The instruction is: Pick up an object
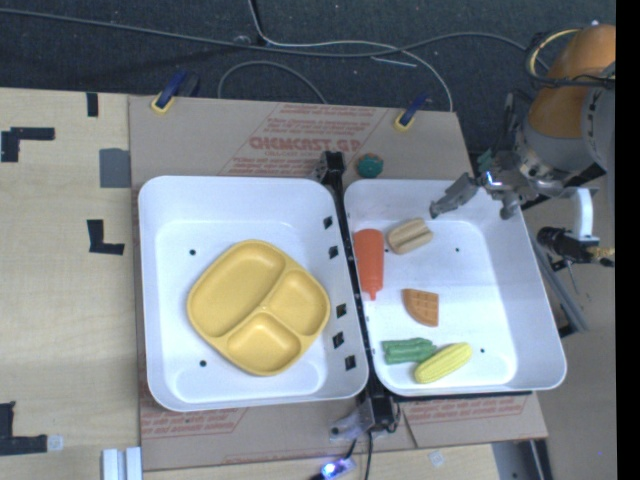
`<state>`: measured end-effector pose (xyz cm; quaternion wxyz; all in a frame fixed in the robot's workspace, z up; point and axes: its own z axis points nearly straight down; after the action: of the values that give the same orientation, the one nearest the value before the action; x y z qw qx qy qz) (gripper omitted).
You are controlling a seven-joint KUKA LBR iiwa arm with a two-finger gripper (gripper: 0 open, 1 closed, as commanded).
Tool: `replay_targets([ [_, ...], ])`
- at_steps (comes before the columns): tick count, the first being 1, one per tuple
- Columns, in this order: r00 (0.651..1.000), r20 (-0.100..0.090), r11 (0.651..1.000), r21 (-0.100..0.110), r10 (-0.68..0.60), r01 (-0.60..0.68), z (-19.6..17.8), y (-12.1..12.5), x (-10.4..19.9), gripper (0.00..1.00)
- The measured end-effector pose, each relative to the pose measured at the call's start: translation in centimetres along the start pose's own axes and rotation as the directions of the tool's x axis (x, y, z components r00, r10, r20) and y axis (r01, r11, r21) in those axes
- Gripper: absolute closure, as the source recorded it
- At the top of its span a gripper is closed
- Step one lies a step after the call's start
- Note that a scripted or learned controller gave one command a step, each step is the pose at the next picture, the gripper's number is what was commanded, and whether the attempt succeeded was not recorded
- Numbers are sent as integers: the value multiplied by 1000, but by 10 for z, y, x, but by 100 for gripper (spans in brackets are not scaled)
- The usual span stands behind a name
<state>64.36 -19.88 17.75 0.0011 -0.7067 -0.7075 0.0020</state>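
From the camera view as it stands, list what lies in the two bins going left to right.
Yellow plate → orange bottle → bun → waffle → corn. The green vegetable overlaps others in left-right span, so it is left out of the order.

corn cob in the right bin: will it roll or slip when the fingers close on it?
The corn is rounded and tapered, so it may roll if nudged sideways. It looks like glossy toy plastic, so probably stiff, light and a bit slippery. The green vegetable touching it may block rolling that way, but crowds a grasp.
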Motion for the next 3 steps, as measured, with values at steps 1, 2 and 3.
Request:
replay_targets([
  [1,1000,0,1000,-1,0,0,43,2,-2,0],
  [2,1000,1,1000,-4,-1,1,96,2,-1,0],
  [3,1000,2,1000,-9,-3,3,80,4,0,100],
])
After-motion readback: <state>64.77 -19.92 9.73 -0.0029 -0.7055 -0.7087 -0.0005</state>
